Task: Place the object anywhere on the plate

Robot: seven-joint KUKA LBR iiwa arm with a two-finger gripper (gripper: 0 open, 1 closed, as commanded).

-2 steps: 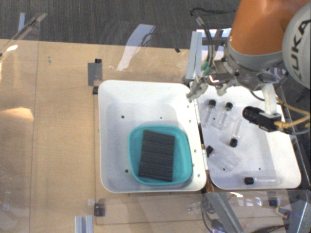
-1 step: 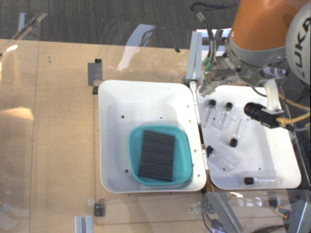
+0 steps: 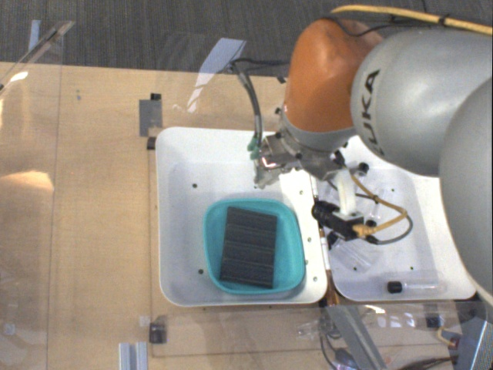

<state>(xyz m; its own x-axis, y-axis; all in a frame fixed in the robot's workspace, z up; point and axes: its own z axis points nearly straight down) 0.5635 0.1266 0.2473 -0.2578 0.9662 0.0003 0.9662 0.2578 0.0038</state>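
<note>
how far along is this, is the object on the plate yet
It looks done: the dark ridged block lies flat inside the teal plate in the left bin. Nothing seems in hand: the arm sits above the bins' shared edge. What may remain is pulling the arm away.

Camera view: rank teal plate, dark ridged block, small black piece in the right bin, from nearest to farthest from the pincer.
From the pincer:
1. teal plate, just below it in the left bin.
2. dark ridged block, lying on the plate.
3. small black piece, right bin's lower edge.
</note>
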